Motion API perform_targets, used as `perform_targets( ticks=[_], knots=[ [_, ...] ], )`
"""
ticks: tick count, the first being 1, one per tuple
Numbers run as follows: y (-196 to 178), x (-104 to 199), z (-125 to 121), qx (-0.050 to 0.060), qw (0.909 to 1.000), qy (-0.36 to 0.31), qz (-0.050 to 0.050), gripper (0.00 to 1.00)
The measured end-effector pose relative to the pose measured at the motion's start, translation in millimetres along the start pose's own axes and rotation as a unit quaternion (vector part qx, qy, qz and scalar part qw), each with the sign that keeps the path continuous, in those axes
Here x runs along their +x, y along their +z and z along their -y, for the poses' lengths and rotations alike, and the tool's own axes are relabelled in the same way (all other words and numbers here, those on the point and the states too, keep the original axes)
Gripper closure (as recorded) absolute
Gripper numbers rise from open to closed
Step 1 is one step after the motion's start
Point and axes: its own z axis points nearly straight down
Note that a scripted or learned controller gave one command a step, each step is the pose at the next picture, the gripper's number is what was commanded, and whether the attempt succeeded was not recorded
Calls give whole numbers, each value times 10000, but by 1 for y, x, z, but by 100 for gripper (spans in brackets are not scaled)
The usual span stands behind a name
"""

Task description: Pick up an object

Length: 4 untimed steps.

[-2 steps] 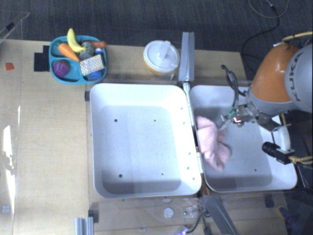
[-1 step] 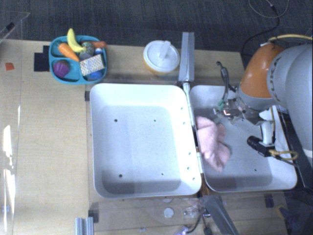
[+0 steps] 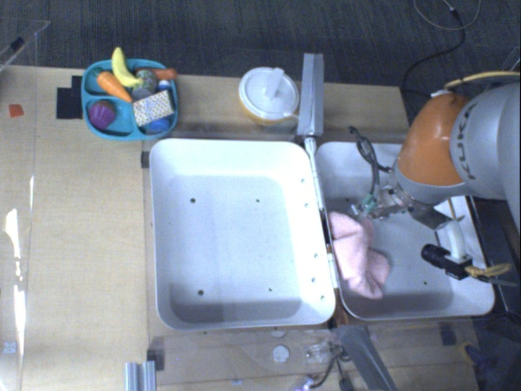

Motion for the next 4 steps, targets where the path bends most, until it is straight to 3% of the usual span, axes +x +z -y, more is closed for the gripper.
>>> perform_targets(
  ticks=[2,3,4],
  knots=[
    [0,0,0,0,10000,-1,0,0],
    [-14,-1,-5,-62,10000,-16,35,100],
    [-14,-1,-5,-62,10000,-16,35,0]
  ],
)
